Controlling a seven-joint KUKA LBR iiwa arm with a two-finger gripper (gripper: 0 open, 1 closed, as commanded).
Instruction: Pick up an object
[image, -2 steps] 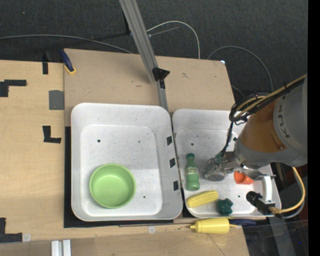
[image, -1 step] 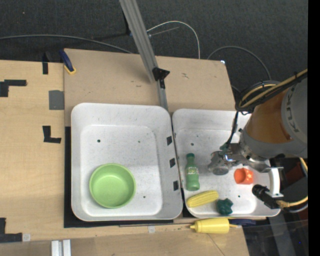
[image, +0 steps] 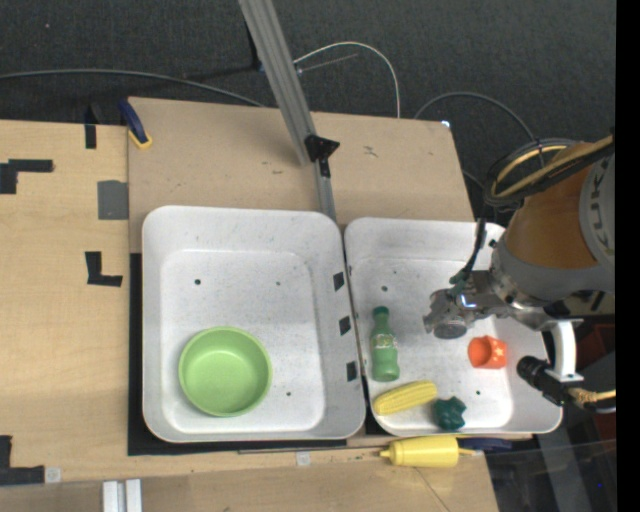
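Observation:
The right bin (image: 410, 245) holds a green bottle (image: 384, 343) lying near its left wall, a yellow corn cob (image: 404, 397) at the front, a dark green toy (image: 449, 412) beside the cob and an orange object (image: 487, 352) to the right. My gripper (image: 447, 315) hangs over the middle of the right bin, left of the orange object and right of the bottle. Whether it touches anything is unclear from this angle.
A green bowl (image: 225, 371) sits in the front of the left bin (image: 240, 235). A yellow bottle (image: 424, 452) lies on the bench just outside the right bin's front edge. A grey pole (image: 285, 75) slants over the bench at the back.

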